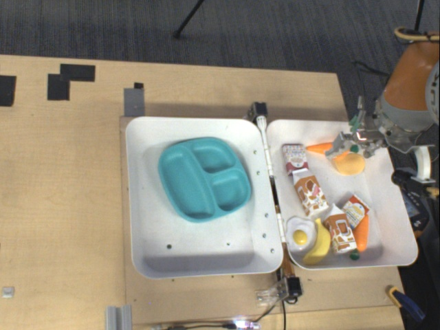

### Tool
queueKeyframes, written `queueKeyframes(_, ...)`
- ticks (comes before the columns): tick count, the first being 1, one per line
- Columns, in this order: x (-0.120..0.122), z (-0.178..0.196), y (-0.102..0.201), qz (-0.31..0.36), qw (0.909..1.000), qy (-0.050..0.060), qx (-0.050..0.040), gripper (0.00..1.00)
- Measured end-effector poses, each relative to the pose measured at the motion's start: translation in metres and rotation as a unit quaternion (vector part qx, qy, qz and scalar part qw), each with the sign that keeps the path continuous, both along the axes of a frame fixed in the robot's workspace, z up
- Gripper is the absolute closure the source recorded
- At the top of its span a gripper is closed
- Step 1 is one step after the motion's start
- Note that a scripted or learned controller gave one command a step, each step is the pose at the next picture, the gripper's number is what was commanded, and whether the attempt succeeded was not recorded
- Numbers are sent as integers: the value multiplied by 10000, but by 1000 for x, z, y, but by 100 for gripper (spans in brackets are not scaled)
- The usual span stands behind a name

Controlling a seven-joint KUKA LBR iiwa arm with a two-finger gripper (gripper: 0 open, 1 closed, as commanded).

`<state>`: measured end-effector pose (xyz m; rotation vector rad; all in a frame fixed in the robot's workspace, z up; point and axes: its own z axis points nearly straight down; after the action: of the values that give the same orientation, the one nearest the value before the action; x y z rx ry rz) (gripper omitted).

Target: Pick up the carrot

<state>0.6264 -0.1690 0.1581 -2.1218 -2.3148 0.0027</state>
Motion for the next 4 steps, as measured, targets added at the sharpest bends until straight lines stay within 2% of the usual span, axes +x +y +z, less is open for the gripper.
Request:
queueKeyframes(1, 30, -72, -7, -49, 10000, -42, -8, 0)
queueKeyframes(2, 32, -59, -6, -7, 10000, -55, -17, 100)
queueKeyframes(3, 32, -59, -6, -5, 10000, -63, -18, 0)
queueKeyframes(4, 27, -71, -3, -372, 9993, -37, -1, 0)
